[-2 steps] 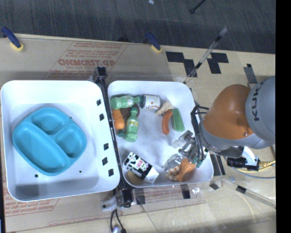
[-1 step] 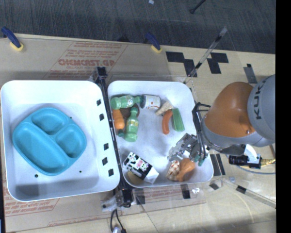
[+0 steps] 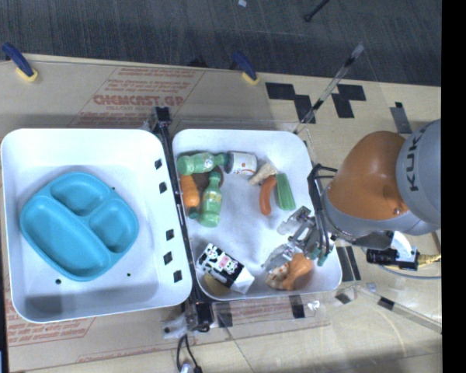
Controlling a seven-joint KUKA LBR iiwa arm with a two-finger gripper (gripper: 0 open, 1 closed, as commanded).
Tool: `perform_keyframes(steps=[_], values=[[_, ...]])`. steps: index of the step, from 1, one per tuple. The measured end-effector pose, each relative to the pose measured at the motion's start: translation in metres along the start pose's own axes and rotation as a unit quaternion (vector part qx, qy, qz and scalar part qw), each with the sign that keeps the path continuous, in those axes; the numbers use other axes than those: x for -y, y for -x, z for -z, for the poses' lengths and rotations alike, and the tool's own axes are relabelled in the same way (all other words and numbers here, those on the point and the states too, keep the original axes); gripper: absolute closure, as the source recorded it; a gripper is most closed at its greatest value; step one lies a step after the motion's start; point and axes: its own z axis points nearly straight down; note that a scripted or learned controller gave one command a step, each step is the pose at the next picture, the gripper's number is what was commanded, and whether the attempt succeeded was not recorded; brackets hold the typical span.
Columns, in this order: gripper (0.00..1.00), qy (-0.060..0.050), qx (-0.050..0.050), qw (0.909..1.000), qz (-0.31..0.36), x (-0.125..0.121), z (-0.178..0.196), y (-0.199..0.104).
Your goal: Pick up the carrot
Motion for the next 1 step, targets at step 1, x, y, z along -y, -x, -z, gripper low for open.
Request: perform_keyframes(steps=[1], values=[[0.0,0.002,0.001,0.9919,0.127,0.0011,-0.0204,-0.001]])
